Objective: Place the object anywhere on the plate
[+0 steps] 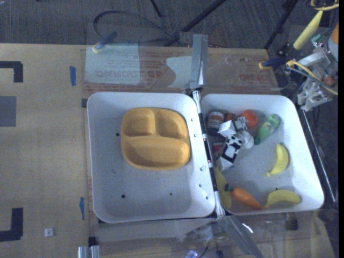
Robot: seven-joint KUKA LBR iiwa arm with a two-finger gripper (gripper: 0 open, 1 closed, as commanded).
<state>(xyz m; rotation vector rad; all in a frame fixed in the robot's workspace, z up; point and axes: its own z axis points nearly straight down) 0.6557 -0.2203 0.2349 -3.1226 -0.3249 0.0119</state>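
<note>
A yellow divided plate lies in the upper middle of the left bin, with nothing on it. The right bin holds the loose objects: two bananas, a carrot, a green bottle, an orange-red round fruit, a small can and black-and-white boxes. The arm's end with my gripper sits at the far right, above and outside the right bin's upper right corner, away from all the objects.
A raised divider runs between the two bins. Another yellow piece lies against the divider in the right bin. Cables and a yellow hose hang near the arm at the top right. Tripod legs cross the floor behind the bench.
</note>
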